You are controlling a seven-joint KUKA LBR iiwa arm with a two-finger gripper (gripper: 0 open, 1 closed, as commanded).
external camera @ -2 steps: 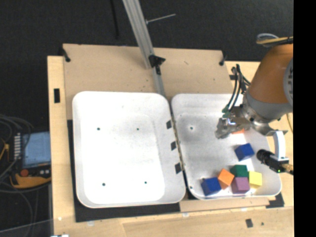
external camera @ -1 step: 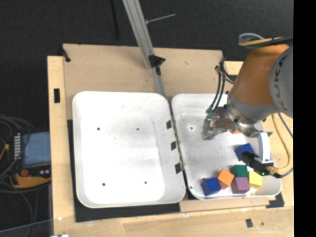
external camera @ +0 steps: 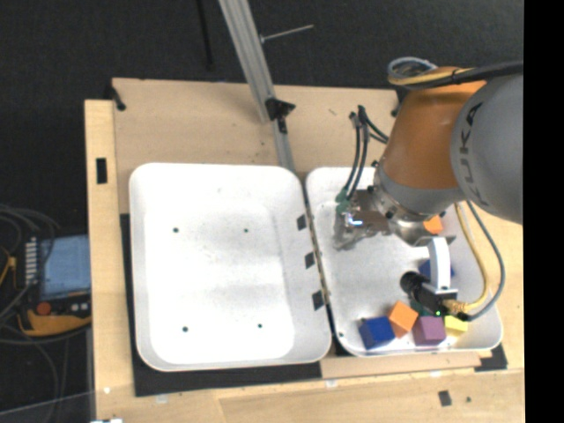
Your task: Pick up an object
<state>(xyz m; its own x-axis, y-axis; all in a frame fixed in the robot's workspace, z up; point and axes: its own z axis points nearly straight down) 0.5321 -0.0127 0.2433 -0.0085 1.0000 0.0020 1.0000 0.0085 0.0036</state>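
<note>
**Arm low over the right bin**

Where the arm (external camera: 458,139) reaches in from the right, we see its orange band above the wrist and the gripper (external camera: 352,223) low over the upper left of the right bin (external camera: 374,271); whether it is spread or pinching anything we cannot tell. Well apart, along the bin's near edge, lie a blue block (external camera: 376,332), an orange block (external camera: 403,317), a purple block (external camera: 429,330) and a yellow piece (external camera: 456,325). The left bin (external camera: 220,263) sits beside it on a wooden bench (external camera: 176,122) over dark floor.
</note>
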